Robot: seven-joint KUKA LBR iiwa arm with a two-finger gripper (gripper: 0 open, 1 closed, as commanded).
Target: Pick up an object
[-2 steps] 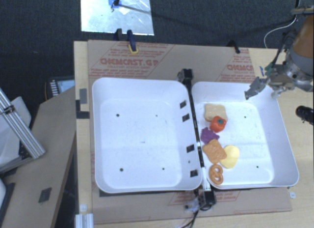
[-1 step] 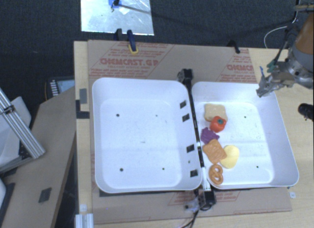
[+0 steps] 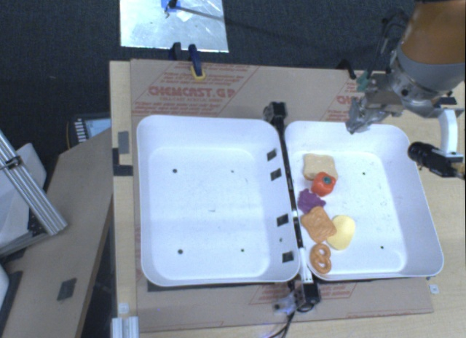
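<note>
Looking down into the right bin (image 3: 408, 205), I see a cluster of small toy foods along its left wall: a tan bread slice (image 3: 319, 164), a red tomato (image 3: 324, 183) touching it on the near side, a purple grape bunch (image 3: 310, 201), an orange cracker (image 3: 318, 222), a yellow lemon-like piece (image 3: 342, 232) and a pretzel (image 3: 320, 258) nearest me. I judge them all light, hollow plastic or rubber, stiff enough to squeeze, and probably slick. The tomato looks the best target: rounded, standing proud of the flat pieces, so I would close across its middle. The flat cracker and bread give little edge to grip, and crowding risks nudging neighbours. The pincer (image 3: 358, 122) hovers over the bin's far rim, well apart from the cluster; I cannot tell how it stands. The left bin (image 3: 211, 198) sits beside it on the desk (image 3: 451, 205).
</note>
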